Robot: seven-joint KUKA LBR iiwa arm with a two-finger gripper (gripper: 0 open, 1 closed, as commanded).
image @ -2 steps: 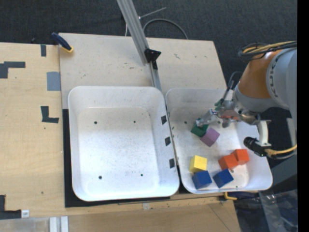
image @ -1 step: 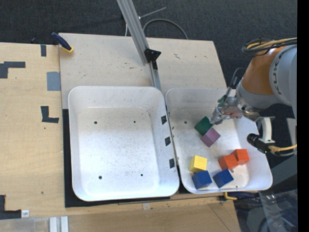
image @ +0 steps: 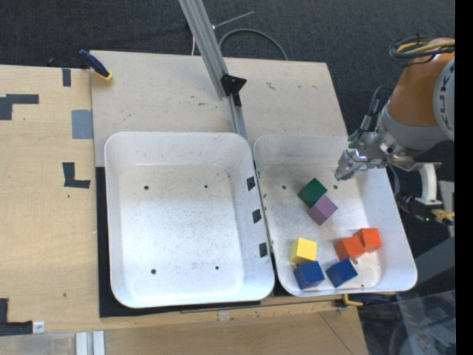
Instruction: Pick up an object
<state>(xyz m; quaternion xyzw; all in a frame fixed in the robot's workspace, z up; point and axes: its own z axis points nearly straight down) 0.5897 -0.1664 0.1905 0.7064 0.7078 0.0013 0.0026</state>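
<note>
I have the gripper [image: 347, 167] hovering over the right bin [image: 395, 231], with nothing lifted yet. I can't tell its state from here. The nearest pick, a green cube [image: 312, 191], sits at its eight o'clock, touching a purple cube [image: 323, 209]. Yellow, blue and orange cubes cluster toward six. Descent, grasp and lift all remain.

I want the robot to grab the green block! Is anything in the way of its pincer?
Nothing visible is. The pincer hangs over the right bin, and only bare white floor lies between it and the green block. The purple block touches the green one on its far side.
</note>
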